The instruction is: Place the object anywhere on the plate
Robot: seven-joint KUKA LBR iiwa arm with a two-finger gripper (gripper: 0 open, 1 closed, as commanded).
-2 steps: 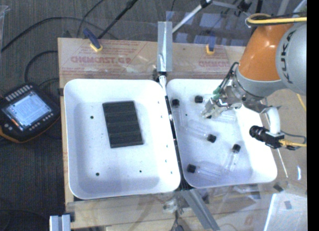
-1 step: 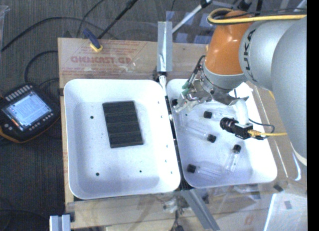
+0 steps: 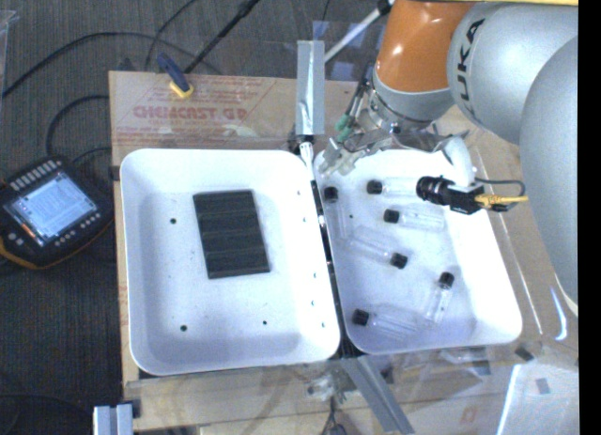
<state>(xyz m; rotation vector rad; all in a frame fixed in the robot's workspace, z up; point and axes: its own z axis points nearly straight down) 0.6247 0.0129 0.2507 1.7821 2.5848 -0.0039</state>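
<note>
Two shallow white plastic bins sit side by side on a wooden bench, seen from above at a slant. The left bin point(image 3: 150, 330) holds a dark grey rectangular ribbed plate point(image 3: 231, 233), lying flat near its middle with its long side running away from the camera.

The right bin point(image 3: 498, 320) holds several small clear plastic vials with black caps point(image 3: 392, 256), scattered and lying on their sides. One lies near the bin's far left corner, a few cluster toward the middle, and two more rest near the front edge. None of them touches the plate; all are in the other bin, apart from it.

The grey robot arm with an orange band above its wrist point(image 3: 423, 20) enters from the right and fills the upper right corner. Its two-finger gripper point(image 3: 349, 147) hangs over the far left corner of the right bin, close to the wall between the two bins. Whether it is spread or closed cannot be told, and no vial is seen in its grasp.

A black handheld controller with a lit screen point(image 3: 47, 209) lies on the dark floor to the left of the bench.
</note>
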